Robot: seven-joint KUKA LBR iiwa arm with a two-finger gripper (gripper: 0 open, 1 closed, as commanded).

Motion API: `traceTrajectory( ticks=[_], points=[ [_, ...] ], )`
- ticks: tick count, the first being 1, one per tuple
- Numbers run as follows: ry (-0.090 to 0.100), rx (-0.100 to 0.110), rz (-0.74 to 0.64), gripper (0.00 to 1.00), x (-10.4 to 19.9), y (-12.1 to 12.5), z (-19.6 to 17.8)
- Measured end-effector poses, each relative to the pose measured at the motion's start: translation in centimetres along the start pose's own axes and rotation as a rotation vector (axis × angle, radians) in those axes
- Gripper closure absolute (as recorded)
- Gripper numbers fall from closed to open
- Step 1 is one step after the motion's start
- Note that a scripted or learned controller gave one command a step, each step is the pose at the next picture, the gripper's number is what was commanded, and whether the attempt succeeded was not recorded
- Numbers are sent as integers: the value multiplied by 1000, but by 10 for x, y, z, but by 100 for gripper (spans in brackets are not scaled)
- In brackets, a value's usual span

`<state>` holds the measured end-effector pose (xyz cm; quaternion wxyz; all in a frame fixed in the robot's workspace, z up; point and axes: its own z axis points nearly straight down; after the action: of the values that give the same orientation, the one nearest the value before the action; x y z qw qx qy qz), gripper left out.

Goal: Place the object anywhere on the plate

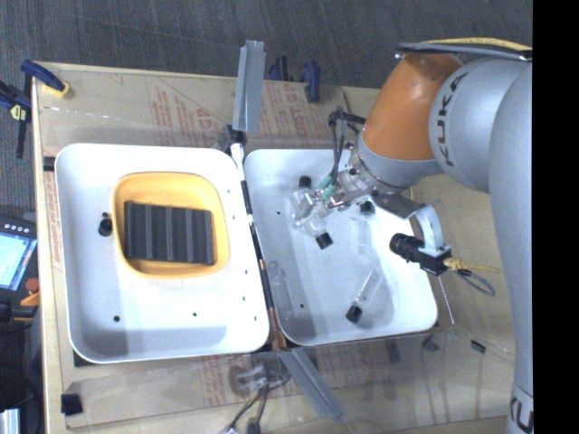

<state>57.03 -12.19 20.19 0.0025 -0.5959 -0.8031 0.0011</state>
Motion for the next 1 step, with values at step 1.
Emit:
traceTrajectory(
  ticks=[1],
  points=[
    [-3, -3, -246, 100, 69, 70, 11]
  ],
)
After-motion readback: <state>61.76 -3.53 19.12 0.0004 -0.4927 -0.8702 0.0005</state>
